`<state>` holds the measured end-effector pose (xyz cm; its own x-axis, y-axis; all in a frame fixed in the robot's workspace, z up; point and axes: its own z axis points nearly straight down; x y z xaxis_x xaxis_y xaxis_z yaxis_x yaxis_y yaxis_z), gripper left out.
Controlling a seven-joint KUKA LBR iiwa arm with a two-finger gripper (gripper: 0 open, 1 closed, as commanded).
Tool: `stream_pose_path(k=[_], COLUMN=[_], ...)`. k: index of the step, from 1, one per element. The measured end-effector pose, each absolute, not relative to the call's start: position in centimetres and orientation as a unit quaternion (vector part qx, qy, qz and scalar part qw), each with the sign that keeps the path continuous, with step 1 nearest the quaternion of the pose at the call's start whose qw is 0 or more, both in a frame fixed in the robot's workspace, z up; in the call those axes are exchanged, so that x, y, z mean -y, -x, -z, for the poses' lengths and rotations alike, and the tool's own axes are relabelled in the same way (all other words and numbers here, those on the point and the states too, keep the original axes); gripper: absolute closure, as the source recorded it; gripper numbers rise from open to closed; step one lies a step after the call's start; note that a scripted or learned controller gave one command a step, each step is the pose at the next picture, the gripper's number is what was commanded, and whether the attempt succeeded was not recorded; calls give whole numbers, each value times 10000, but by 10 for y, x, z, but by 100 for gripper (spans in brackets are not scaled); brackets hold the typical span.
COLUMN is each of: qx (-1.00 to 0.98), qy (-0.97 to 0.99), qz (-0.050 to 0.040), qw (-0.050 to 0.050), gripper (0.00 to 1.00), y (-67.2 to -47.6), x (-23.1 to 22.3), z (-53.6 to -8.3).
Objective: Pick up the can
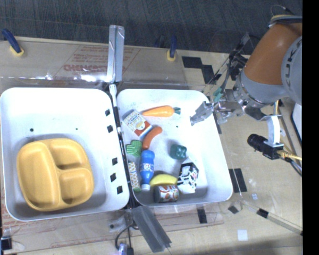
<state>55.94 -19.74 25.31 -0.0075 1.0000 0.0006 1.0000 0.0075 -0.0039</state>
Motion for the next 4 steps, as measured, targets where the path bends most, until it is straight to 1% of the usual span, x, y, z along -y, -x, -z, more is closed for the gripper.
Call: stream_pose_path(k=[1,2,3,4], qx=[7080,7136,7102,7040], qy=[7062,7006,7040,7102], qz=[-14,-9,-8,-7], qw=[15,7,14,9], gripper=[0,0,0,0], y=[-586,-600,-561,-611], x=[209,208,209,210], z=[-164,-92,-134,-92])
